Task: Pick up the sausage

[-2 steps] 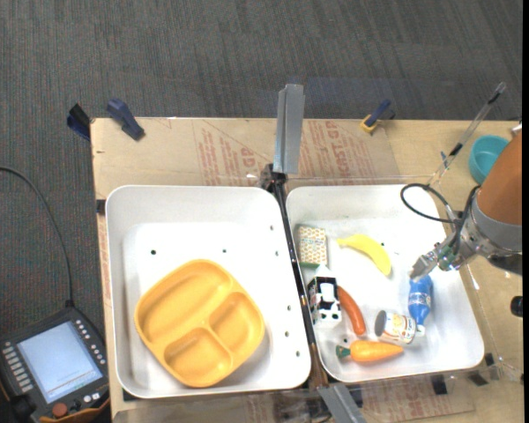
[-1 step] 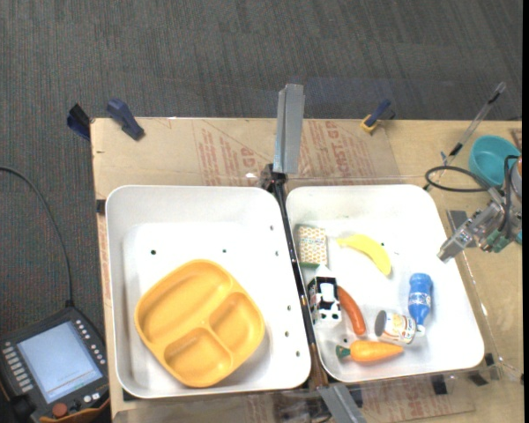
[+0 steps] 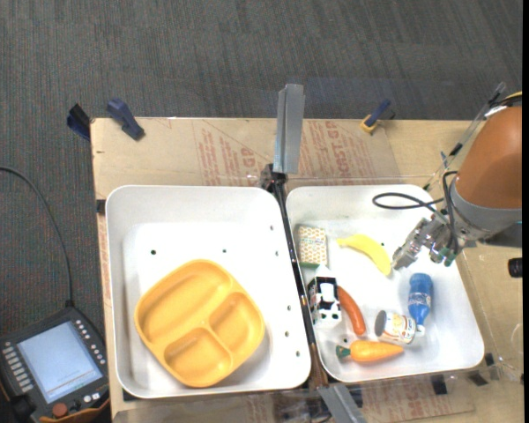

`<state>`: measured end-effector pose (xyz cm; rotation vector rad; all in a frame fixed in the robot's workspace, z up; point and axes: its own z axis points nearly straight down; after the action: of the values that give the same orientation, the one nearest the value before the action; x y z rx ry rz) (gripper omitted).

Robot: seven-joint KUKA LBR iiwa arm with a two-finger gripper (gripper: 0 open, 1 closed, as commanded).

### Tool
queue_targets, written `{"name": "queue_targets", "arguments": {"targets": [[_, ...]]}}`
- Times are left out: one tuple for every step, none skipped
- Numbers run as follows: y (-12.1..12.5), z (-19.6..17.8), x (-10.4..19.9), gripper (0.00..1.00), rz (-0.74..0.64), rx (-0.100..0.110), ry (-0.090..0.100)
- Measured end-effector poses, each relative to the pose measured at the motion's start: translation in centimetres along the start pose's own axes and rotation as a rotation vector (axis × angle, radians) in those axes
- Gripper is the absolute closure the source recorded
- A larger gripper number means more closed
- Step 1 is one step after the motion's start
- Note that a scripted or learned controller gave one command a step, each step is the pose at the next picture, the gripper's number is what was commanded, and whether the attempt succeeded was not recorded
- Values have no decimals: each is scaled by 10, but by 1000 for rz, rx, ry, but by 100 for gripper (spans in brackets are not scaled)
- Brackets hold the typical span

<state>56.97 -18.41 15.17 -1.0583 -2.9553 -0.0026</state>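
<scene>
Reddish-orange and slim, the sausage (image 3: 351,310) lies in the right bin (image 3: 357,201), towards its near-left part, slanting from upper left to lower right. It is crowded: a small black-and-white cow toy (image 3: 325,300) sits just beside its left side, a carrot (image 3: 372,352) lies just below its lower end, and a small jar (image 3: 396,326) lies on its side near its right. The hand (image 3: 412,252) hangs over the right part of the same bin, just beside the right tip of the banana (image 3: 368,251) and above the blue bottle (image 3: 419,300), well apart from the sausage; nothing shows between its prongs, though whether they are spread or closed I cannot tell. The step in hand looks like the approach. To do it well, the hand should probably travel left and towards the near side, stop over the sausage's middle, and turn so the grip closes across the short width rather than along the length. Coming straight down matters, since a slanted descent could nudge the cow toy or jar and roll the sausage aside. The yellow divided plate (image 3: 199,321) in the left bin (image 3: 194,205) plays no part.
</scene>
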Motion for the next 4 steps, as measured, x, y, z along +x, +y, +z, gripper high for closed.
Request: {"name": "queue_targets", "arguments": {"targets": [[0, -10, -1, 100, 6, -2, -1], [98, -83, 39, 100, 97, -1, -4], [104, -34, 104, 100, 83, 3, 1], [94, -34, 171, 100, 190, 3, 1]]}}
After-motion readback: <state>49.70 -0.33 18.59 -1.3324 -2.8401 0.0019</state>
